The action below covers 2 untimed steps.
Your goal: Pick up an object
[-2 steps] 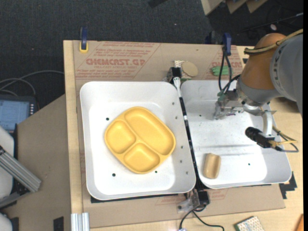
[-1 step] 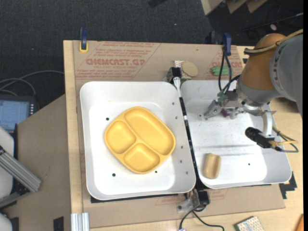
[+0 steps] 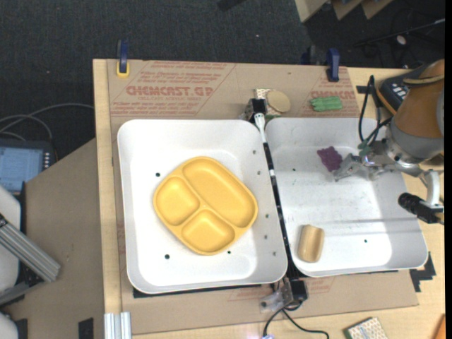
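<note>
My gripper (image 3: 345,168) was open, just right of the purple thing (image 3: 328,158) | looked small, soft, light | I'd pinch its middle.

A brown sheet (image 3: 176,90) with red print is covering the desk (image 3: 70,210). Two blue clamps, one (image 3: 123,56) at the far left and the other (image 3: 332,63) at the far right, are pinning its far edge. A green block (image 3: 325,104) is lying on the sheet beyond the right bin, and a tan disc (image 3: 280,102) is sitting near the far end of the seam between the bins. A black cable (image 3: 42,119) is trailing over the dark floor (image 3: 176,20) at the left. A cable (image 3: 282,322) is running off the near edge below the seam.
</note>
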Each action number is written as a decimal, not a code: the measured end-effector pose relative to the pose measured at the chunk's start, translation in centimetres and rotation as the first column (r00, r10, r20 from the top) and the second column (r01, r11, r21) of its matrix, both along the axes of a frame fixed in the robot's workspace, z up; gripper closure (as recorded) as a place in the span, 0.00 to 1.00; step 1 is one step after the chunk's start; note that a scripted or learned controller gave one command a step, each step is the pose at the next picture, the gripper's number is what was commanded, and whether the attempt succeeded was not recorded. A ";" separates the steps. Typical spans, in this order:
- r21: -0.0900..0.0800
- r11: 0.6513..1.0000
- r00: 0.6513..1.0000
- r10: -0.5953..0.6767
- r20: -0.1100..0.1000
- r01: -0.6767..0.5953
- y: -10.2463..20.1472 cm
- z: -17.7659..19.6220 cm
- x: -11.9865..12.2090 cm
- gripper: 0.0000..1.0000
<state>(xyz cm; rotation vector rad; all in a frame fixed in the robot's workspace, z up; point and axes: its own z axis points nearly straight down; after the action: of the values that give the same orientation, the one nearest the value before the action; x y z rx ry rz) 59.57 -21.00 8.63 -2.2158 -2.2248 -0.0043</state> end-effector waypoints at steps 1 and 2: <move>-0.005 1.000 1.000 0.000 0.006 0.000 0.8 0.6 7.4 0.00; -0.006 1.000 1.000 -0.012 -0.001 0.012 -1.8 8.5 -6.9 0.00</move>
<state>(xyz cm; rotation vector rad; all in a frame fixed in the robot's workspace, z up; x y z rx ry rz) 52.68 -22.84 17.09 -2.2316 -2.2148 0.0037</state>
